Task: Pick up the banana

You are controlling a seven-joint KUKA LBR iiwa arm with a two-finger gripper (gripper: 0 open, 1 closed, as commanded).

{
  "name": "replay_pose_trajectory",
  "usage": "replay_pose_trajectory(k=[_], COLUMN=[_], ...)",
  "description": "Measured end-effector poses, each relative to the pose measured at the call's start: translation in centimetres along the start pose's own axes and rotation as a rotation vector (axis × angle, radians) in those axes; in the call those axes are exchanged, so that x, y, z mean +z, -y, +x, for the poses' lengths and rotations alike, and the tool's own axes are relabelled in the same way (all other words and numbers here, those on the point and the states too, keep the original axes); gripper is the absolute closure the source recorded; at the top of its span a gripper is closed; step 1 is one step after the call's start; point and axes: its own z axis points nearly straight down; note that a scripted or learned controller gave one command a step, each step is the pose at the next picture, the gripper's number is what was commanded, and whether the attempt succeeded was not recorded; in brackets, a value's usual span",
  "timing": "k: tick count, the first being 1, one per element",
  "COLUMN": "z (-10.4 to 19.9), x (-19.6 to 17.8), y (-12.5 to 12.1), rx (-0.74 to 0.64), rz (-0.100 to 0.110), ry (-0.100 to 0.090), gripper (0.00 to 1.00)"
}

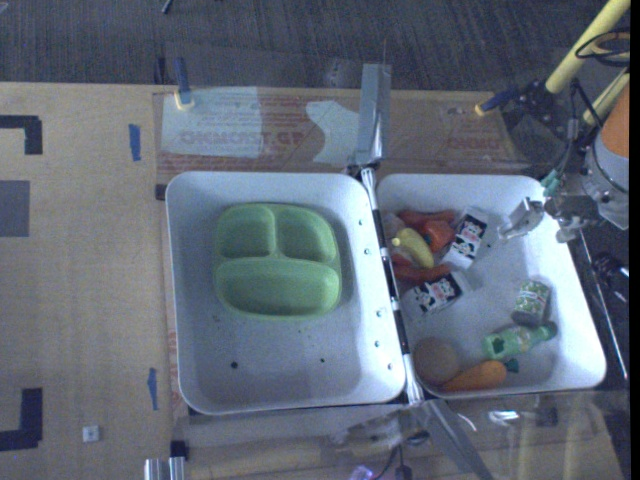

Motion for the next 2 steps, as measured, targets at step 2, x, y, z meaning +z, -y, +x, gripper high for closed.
replay_pose_trajectory(k=[2], z=[6.6], x=[13.4], y=[-8.4], rx=[0.249], rz=[0.053], ry=[0.010], gripper=[0.00])
